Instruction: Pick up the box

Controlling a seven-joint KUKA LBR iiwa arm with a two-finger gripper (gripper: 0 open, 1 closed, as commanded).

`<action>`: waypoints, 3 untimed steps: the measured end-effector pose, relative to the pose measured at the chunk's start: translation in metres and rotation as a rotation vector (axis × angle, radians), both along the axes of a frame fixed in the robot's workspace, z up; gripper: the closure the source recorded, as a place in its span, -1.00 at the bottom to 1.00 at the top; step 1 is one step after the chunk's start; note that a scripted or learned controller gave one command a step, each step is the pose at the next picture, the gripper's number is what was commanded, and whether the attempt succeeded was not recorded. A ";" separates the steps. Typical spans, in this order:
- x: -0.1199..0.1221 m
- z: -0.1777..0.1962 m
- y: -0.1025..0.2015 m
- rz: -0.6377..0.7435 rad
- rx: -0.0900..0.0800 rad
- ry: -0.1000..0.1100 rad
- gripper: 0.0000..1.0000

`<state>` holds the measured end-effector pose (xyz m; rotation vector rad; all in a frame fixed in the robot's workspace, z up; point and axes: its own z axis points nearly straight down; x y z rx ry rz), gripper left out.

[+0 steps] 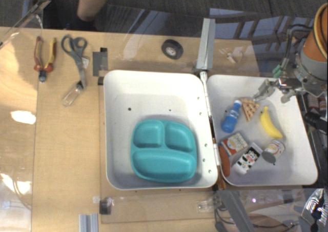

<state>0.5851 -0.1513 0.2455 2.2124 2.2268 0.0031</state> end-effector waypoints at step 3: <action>-0.069 -0.138 0.055 -0.083 -0.016 -0.044 1.00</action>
